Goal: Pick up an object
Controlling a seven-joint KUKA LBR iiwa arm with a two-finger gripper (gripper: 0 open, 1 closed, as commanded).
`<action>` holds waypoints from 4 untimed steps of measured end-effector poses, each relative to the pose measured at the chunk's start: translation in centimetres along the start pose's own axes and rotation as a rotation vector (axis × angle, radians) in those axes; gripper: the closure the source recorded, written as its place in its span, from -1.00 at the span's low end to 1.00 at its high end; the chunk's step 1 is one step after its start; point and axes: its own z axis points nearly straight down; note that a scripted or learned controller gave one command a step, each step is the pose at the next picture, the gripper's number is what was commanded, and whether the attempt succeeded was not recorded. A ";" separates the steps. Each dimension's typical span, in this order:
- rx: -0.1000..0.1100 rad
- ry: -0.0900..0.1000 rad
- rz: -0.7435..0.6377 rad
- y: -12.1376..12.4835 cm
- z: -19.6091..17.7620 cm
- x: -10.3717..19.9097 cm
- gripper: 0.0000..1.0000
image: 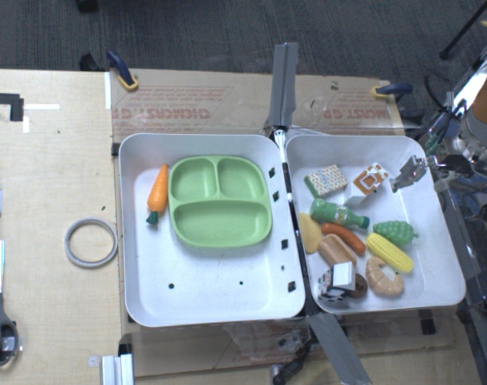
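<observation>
My gripper (407, 172) hangs over the upper right part of the right bin (436, 295), just right of a small orange-and-white box (370, 180). Nothing shows in its grasp. Toy foods crowd that bin: a patterned box (328, 180), a green bottle (339, 213), a red sausage (344, 235), a green bumpy piece (393, 231), a yellow corn cob (390, 252), a bagel (385, 278), a brown loaf (336, 251) and a black-and-white item (340, 284). The left bin (203, 295) holds a green divided plate (221, 200) and a carrot (157, 191).
A grey tape ring (91, 241) lies on the bench left of the bins, with scissors (1, 333) near the lower left corner. Clamps (124, 72) (391, 91) sit at the cardboard's back corners. A grey bar (284, 87) runs between the bins at the back.
</observation>
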 end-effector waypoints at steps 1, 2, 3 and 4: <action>0.001 0.000 -0.027 0.4 5.1 3.3 -1.00; -0.003 0.000 -0.174 -6.3 12.4 9.0 -1.00; -0.006 0.002 -0.169 -6.2 11.2 8.9 1.00; -0.001 -0.001 0.001 -3.5 2.5 16.3 1.00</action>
